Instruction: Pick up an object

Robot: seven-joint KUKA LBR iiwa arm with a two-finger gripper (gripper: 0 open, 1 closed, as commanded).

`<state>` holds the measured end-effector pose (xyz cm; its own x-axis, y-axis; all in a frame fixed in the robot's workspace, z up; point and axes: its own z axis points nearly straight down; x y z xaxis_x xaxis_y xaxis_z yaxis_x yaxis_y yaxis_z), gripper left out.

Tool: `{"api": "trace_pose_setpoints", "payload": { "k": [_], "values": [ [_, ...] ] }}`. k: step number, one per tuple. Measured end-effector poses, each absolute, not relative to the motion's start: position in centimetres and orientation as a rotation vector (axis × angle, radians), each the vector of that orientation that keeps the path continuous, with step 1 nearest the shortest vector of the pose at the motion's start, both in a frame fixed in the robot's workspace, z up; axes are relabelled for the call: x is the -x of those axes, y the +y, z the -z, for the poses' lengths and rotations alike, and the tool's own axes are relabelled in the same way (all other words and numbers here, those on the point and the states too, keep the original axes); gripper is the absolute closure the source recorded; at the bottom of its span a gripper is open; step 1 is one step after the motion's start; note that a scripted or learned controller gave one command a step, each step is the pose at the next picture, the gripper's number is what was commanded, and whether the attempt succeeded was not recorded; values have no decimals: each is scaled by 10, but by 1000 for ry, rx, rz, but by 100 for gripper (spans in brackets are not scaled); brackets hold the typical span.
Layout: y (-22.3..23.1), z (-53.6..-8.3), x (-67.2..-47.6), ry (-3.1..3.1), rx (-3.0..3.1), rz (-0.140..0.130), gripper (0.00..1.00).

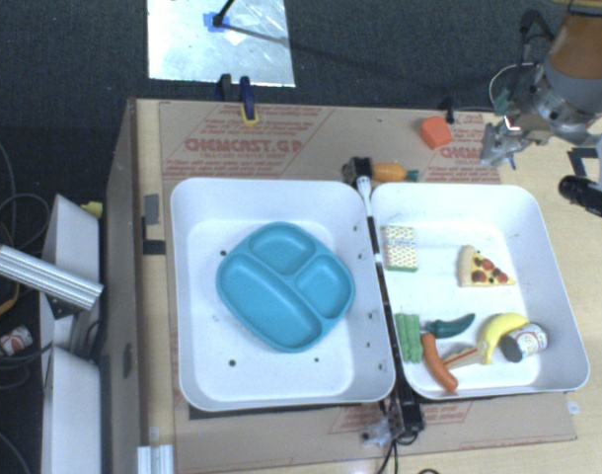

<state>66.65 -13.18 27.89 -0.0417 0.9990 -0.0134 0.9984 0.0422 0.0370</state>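
Note:
The right white bin holds several toy foods. A checkered cracker lies near its left wall, and a pizza slice sits in the middle. Along the front are a yellow banana, a small can, a dark green pepper, a light green vegetable and an orange-red carrot. My gripper hangs above the bench just beyond the bin's far right corner, apart from all the foods, with nothing visible in it.
The left white bin holds a blue divided plate. An orange block and an orange toy lie on the bench behind the bins. A metal sheet lies at the far back.

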Motion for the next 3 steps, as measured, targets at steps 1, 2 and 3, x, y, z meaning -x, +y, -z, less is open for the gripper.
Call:
{"api": "trace_pose_setpoints", "payload": {
  "k": [1, 2, 3],
  "values": [
    [-92, -202, -668, 2227, -2217, -1, 100],
    [-92, -214, -670, 2226, -2211, -6, 100],
    [-92, -226, -671, 2227, -2206, -10, 100]
  ]
}}
